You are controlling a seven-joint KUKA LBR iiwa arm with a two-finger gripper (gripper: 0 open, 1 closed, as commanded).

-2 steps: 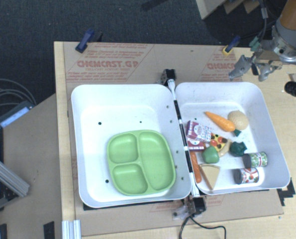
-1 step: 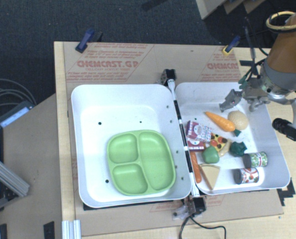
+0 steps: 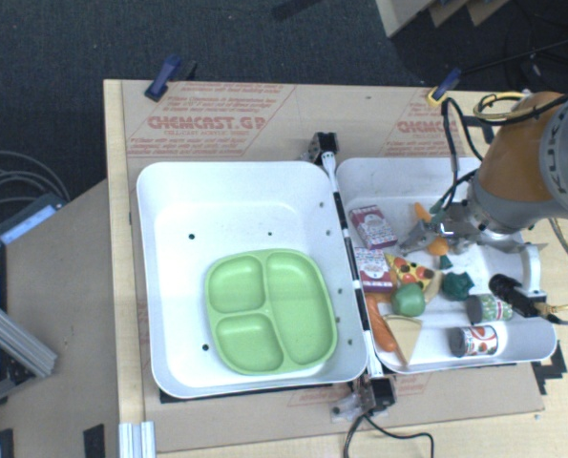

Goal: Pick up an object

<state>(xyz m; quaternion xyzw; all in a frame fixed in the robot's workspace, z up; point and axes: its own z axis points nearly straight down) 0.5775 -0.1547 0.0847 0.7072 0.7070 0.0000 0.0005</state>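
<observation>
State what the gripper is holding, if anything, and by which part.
It cannot be told: the gripper sits low among the toys in the right bin, hiding any hold.

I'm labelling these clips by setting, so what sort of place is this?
Most likely a robotics lab test bench, not a kitchen. The white bins sit on a board held by blue clamps, the food in the right bin looks like toys, such as a pizza slice, and loose cables lie nearby.

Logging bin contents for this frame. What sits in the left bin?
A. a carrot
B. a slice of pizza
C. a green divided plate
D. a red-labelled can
C: the green divided plate lies alone in the left bin, while the small toy items crowd the right bin.
</observation>
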